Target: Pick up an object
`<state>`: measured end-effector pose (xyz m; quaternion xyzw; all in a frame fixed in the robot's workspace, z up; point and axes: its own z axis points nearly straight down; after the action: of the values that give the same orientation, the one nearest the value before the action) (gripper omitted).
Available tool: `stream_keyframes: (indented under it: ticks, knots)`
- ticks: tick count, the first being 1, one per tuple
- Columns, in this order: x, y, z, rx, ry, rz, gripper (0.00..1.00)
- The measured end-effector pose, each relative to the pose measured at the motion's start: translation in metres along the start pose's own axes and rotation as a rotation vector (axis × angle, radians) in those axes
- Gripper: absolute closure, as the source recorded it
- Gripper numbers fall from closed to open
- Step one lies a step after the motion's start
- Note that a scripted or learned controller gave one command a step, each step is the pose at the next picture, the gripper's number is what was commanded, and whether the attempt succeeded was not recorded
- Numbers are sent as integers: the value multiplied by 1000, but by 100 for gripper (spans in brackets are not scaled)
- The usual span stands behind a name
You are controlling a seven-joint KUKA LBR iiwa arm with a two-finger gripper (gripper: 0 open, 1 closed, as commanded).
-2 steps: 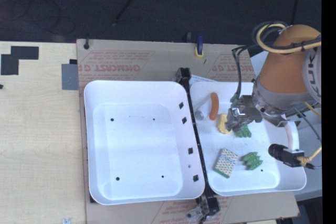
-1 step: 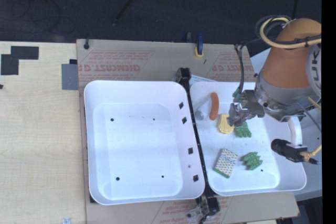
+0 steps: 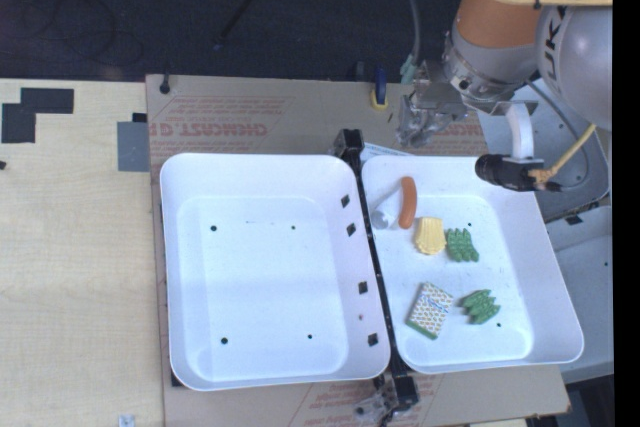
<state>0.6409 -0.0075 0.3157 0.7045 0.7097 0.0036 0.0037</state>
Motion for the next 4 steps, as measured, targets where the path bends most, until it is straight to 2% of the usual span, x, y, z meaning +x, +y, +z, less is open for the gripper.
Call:
stream_keyframes:
  ticks: [1,2,3,4]
  knots:
    - [-69,-92,31,20,-1,16,100]
    - [1,-64,28,12,1,2,100]
    - [-46,-118,59,19,0,12,100]
    - [-167,-163,135,22,-2,21,100]
